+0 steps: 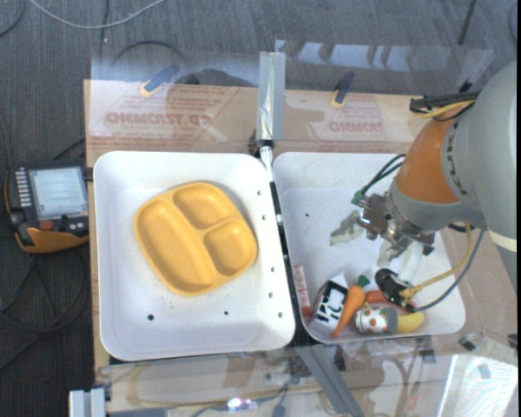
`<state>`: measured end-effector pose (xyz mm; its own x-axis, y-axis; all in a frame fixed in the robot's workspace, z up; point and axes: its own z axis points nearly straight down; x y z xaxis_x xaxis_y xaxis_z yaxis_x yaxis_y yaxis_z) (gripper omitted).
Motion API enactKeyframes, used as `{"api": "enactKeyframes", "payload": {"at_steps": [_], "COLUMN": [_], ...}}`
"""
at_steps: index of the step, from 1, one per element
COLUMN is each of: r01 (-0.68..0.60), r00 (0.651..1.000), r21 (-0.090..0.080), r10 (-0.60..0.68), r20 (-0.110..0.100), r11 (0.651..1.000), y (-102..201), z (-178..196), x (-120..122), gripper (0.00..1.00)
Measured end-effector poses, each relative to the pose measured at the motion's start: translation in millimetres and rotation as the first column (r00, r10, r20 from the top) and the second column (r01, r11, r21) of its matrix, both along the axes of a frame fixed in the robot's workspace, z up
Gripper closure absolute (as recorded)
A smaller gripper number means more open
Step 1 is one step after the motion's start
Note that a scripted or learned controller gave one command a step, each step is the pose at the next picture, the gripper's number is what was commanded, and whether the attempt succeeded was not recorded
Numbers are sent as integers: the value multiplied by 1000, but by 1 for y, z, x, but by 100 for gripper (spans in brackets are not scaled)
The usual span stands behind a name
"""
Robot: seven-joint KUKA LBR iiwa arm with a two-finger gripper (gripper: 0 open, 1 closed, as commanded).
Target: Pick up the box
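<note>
The box [331, 302] is small, black and white, and lies at the front edge of the right bin [321, 189], against the bin's left wall. A carrot [349, 307] leans on its right side. My gripper [366, 241] hangs over the middle of the right bin, up and to the right of the box and apart from it. Its fingers [342, 228] stand open with nothing between them. The grey arm with its orange band [425, 172] reaches in from the right.
A small can [375, 321] and a yellow banana [409, 322] lie right of the carrot along the front wall. The left bin [122, 320] holds a yellow divided plate [196, 235]. A handheld screen [49, 200] sits on the floor at far left.
</note>
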<state>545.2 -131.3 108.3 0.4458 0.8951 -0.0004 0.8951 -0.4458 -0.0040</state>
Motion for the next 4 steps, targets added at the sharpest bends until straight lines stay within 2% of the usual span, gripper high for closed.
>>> {"api": "enactKeyframes", "payload": {"at_steps": [1,2,3,4], "r01": [150,97,124,250], "r00": [989,995,992,968], "r21": [-7,-6,-4,-3], "r10": [-150,-97,-124,-250], "r20": [1,1,15,4], "r11": [989,995,992,968], "y": [-1,4,-17,-17], "z": [91,-11,-18,-17], "x": [88,98,27,57], "gripper": [0,0,0,0]}}
